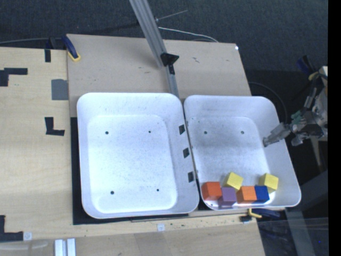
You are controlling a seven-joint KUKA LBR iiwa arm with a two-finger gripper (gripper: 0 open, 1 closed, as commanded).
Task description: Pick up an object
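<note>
The grey two-finger gripper (273,136) hangs over the right rim of the right-hand shallow white bin (224,113), and whether its fingers are wide or narrow cannot be told from here; nothing shows between them. Well apart from it, in that bin's near corner, small blocks cluster together: an orange block (212,190), a purple block (228,195), a second orange block (248,194) and a blue block (261,193) in a row, with a yellow block (234,181) and another yellow block (270,182) just behind. The left-hand shallow white bin (128,153) sits touching it on the pale wooden surface (133,63).
</note>
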